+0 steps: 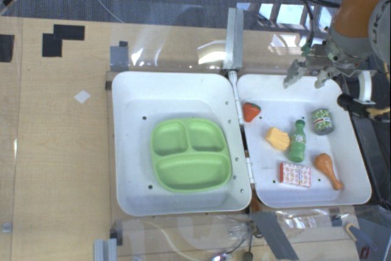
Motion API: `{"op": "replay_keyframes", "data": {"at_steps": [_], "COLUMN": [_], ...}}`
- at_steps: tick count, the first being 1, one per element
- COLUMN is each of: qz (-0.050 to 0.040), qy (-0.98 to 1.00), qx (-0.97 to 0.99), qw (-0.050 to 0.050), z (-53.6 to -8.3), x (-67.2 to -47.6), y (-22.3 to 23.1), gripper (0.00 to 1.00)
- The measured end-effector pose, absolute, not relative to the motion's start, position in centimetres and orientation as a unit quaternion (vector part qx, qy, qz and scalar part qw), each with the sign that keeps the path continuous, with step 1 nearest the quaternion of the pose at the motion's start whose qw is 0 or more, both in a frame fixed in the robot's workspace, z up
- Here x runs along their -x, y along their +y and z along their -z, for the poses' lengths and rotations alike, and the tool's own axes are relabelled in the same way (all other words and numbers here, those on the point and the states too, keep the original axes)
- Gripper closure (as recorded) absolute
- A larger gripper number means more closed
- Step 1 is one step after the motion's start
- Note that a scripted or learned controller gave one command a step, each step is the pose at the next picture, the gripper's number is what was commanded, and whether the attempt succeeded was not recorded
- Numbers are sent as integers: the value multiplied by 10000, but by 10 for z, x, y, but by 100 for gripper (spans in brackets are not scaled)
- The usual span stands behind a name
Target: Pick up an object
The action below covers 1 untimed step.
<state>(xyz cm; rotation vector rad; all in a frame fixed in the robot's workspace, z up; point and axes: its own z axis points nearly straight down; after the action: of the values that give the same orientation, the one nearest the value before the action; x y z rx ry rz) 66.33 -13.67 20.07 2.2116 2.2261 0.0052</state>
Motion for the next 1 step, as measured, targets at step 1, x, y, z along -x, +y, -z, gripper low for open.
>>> {"op": "replay_keyframes", "data": {"at_steps": [1], "qz": [-17], "qy": [7094], "qx": [-7048], "qw": [19], "z": [-201], "x": [-663], "y": [-137], "gripper": [0]}}
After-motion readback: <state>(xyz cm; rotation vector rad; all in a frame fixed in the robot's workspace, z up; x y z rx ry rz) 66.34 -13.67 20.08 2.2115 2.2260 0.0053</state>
